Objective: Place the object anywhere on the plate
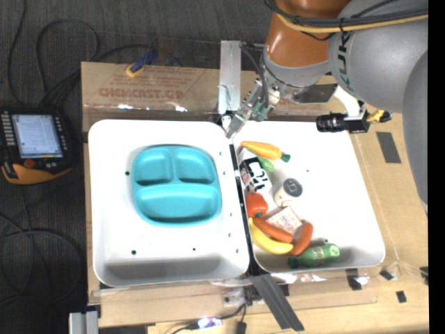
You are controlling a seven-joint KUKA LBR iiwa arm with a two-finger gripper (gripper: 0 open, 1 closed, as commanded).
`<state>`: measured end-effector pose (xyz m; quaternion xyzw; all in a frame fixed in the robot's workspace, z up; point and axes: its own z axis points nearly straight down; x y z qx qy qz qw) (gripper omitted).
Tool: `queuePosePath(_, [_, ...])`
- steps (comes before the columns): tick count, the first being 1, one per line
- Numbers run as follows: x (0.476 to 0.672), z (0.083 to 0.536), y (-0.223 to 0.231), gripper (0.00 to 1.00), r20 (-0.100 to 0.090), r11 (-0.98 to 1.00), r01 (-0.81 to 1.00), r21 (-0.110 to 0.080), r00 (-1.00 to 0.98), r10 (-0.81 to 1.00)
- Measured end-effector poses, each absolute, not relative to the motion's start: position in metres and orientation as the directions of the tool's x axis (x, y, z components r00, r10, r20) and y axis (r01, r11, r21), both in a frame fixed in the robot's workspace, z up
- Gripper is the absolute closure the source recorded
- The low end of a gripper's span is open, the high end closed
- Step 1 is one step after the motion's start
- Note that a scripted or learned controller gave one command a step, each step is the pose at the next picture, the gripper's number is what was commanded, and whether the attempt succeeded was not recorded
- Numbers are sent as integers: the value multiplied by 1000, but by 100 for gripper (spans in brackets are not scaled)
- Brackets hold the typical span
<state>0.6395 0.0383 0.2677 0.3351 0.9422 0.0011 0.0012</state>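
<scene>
Plate (176,193), turquoise and sectioned, sits bare in the left bin (111,256); nothing placed on it yet.
Objects lie heaped in the right bin (348,207): carrot (263,149), banana (268,243), green bottle (316,254), black-and-white pack (254,173). Gripper (235,124) hangs over the rear of the divider between bins, nothing visibly between its fingertips; too small to tell if spread or closed. Pick, carry and placement all remain, by my reading. Which object is intended: unclear. Heap items overlap.

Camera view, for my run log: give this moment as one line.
gripper: above the bins' shared wall, far end, nothing seen held | plate: left bin, bare | toy food pile: right bin | placement: not done
</scene>
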Motion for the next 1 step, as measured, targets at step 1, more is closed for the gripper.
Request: queuePosePath(1, [585,239,88,100,1,936,353,1,-936,353])
